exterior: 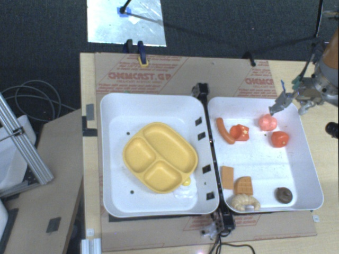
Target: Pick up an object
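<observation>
My gripper hangs over the far right corner of the right bin, its two fingers spread open with nothing between them. Just below and left of the fingertips lies a pink round fruit. A red tomato sits a little nearer. Further left lie an orange sausage and a red pepper piece. Along the near edge are a tan cracker, a waffle piece, a croissant and a brown chocolate round.
The left bin holds a yellow divided plate with a small yellow bit and a white scrap at its near right edge. A black divider runs between the bins. A metal frame stands at the left.
</observation>
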### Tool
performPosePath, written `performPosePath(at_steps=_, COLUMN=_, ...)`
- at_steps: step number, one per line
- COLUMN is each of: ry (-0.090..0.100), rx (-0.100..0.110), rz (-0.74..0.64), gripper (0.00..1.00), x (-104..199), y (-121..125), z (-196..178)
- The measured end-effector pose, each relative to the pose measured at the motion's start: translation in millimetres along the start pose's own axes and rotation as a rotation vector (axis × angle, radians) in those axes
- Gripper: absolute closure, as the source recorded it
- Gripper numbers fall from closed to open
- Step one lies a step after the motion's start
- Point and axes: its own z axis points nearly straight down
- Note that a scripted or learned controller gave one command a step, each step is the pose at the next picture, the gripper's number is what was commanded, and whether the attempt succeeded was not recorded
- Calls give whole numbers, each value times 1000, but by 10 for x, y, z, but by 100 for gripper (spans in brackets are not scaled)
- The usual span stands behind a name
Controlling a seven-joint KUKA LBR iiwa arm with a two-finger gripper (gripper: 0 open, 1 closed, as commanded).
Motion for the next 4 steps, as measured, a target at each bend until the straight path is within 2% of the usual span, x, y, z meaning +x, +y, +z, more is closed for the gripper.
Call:
performPosePath(at_steps=1, ry=3, rx=13, rz=4, gripper=0, x=-236, y=8, z=1587)
performPosePath(at_steps=2, ry=-1, rx=-4, rz=-4, gripper=0, x=-208, y=619, z=1667)
performPosePath(at_steps=3, ry=-3, rx=-8, rz=-5, gripper=100, x=-216, y=617, z=1535)
performPosePath(at_steps=4, ry=0, rx=-7, rz=-9, gripper=100, x=663, y=619, z=910)
